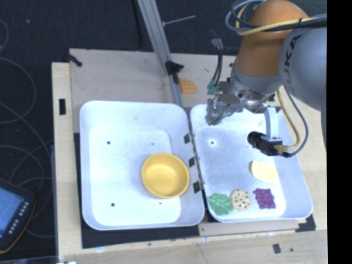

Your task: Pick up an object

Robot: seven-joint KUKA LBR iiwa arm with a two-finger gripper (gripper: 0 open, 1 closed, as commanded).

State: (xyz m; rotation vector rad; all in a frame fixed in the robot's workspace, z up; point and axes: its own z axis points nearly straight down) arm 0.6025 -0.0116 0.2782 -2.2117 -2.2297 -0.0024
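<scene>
1. White right bin carries 4 small candidate items along its near edge: a green leaf-shaped piece, a speckled cookie, a purple grape cluster and a pale yellow piece set a little further back.
2. White left bin holds 1 yellow bowl, near the divider.
3. Gripper sits over the far left corner of the right bin, well apart from all 4 items. Nothing lies between its tips; whether it is spread or closed cannot be judged from this angle.
4. Assessment: step in hand is approach. No object is secured.
5. Recommendation: target the pale yellow piece, since it stands clear of its neighbours.
6. Recommendation: descend vertically and centre over the item before closing.
7. Risk: green piece, cookie and grapes lie close together by the rim; a grasp there may nudge a neighbour or strike the bin wall.
</scene>
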